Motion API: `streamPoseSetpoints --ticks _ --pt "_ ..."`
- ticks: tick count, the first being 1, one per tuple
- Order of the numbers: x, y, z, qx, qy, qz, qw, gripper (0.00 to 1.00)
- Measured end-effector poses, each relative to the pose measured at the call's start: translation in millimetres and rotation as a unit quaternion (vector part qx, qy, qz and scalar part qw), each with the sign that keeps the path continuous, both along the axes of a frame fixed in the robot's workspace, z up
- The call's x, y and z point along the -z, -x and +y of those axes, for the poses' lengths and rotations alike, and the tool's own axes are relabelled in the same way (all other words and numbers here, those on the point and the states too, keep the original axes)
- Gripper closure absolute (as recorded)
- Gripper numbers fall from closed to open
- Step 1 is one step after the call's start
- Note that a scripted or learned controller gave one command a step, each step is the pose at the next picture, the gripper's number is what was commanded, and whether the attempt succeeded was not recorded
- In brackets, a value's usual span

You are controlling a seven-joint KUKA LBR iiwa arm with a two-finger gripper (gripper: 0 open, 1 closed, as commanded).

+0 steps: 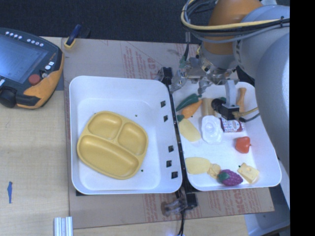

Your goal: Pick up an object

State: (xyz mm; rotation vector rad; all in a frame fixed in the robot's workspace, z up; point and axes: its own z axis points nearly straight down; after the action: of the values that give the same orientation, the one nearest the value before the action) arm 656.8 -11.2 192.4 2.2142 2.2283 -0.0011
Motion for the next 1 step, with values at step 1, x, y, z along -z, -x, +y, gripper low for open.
streamPoseSetpoints --ticks 1 --pt "-0.2 0.6 -73.7 0.004 0.0016 0.0 1.0 0.0"
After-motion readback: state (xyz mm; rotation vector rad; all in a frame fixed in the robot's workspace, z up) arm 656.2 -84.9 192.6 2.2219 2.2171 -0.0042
